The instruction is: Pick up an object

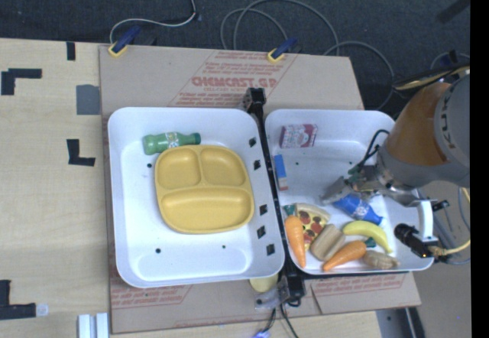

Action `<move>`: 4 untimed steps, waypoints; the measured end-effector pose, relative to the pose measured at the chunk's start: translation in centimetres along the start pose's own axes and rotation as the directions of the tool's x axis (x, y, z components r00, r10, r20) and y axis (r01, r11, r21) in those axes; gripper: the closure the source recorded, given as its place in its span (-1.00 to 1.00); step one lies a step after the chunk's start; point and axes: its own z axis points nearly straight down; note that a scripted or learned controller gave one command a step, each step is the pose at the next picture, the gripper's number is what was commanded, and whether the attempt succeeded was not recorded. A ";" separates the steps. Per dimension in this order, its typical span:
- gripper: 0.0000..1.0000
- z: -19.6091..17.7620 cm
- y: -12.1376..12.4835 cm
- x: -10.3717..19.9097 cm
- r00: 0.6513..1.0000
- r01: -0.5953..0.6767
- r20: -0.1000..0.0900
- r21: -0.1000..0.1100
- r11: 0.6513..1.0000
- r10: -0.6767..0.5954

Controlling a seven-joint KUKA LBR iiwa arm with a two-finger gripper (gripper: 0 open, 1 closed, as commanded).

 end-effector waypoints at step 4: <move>-1.00 0.0 -4.8 -3.8 1.000 -0.003 0.000 0.002 1.000 0.003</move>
